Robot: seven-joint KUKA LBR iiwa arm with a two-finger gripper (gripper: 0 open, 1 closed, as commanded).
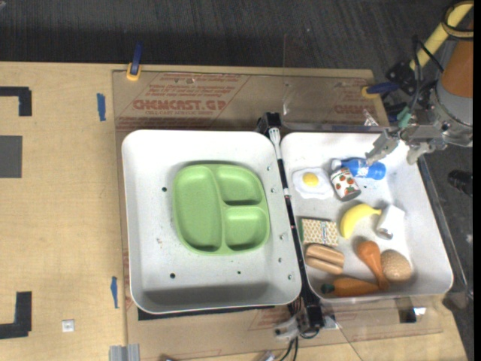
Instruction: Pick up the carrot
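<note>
The carrot is a long orange piece with a small green end pointing left. It lies flat along the front wall of the right bin. My gripper hangs over the bin's back right corner, far behind the carrot. It is open, with nothing between its fingers. Its left fingertip is just above a blue toy bottle.
The right bin also holds a fried egg, a red-and-white toy, a banana, a white block, a cracker, a hot dog, and an orange cone beside a tan lump. A green divided plate lies in the left bin.
</note>
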